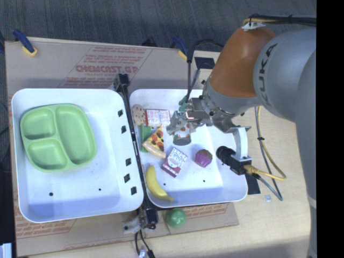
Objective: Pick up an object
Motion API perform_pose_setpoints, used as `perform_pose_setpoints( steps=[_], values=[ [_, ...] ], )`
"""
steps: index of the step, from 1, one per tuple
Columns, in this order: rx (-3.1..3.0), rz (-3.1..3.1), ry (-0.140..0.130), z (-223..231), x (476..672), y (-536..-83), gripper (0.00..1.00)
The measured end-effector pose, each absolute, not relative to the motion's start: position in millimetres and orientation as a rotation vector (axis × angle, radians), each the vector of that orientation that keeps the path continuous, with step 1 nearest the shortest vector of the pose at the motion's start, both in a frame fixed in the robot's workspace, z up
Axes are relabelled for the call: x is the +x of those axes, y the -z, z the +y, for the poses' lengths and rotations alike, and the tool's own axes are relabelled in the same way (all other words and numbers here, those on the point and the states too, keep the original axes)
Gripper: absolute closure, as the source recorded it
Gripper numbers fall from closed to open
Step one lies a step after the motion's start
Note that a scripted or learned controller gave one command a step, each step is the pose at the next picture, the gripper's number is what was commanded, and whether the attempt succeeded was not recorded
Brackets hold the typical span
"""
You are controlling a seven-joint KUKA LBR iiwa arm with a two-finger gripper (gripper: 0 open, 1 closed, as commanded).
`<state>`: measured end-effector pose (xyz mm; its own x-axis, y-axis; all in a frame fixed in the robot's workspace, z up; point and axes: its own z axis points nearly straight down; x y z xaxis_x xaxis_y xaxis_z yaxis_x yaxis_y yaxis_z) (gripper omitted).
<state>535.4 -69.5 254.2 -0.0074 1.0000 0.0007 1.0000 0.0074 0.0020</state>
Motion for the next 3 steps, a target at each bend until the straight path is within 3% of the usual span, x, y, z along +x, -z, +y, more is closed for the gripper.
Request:
perform_pose_setpoints(
  steps=[2,3],
  values=[
    [2.205,2.240,0.001,-69.3,535.8,-273.4,1.00],
    [2.214,2.232,0.004,-19.7,485.2,-256.1,1.00]
  ],
)
